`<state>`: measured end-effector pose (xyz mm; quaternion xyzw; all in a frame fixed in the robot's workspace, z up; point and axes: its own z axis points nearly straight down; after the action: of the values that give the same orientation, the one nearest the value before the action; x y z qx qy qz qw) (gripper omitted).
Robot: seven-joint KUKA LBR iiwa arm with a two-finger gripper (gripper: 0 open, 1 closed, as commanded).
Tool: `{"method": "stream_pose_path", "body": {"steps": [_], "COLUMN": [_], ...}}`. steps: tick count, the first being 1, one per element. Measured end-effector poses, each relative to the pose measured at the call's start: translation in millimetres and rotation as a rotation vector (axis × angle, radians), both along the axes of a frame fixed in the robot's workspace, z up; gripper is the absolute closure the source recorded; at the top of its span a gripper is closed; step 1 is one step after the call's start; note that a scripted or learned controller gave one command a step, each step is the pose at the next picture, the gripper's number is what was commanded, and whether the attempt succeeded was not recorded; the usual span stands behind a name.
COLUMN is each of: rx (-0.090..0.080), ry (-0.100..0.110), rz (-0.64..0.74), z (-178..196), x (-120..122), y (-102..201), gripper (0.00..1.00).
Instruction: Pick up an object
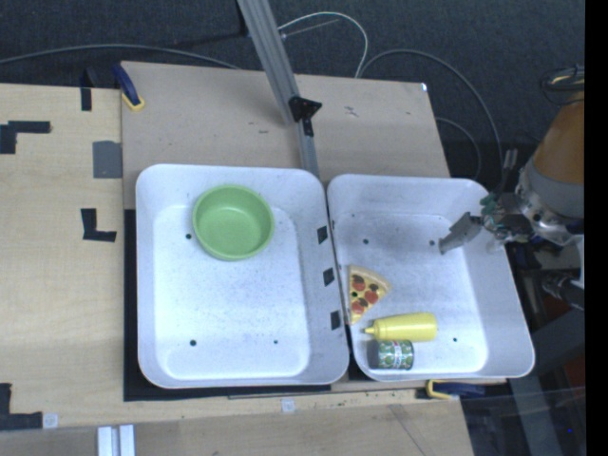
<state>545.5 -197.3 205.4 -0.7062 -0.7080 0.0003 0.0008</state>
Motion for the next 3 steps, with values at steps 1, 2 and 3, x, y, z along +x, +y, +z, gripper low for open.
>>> {"method": "stream_pose_path", "body": {"steps": [1, 2, 3], "rx": [0.0, 0.0, 0.001], "ry": [0.0, 0.005, 0.007], "rz": [0.0, -0.001, -0.001], "z": [0.0, -44.8, -107.6], "x": [0.0, -5.9, -10.2], "y": [0.0, 2.5, 9.9], "gripper": [0.0, 0.0, 0.0]}}
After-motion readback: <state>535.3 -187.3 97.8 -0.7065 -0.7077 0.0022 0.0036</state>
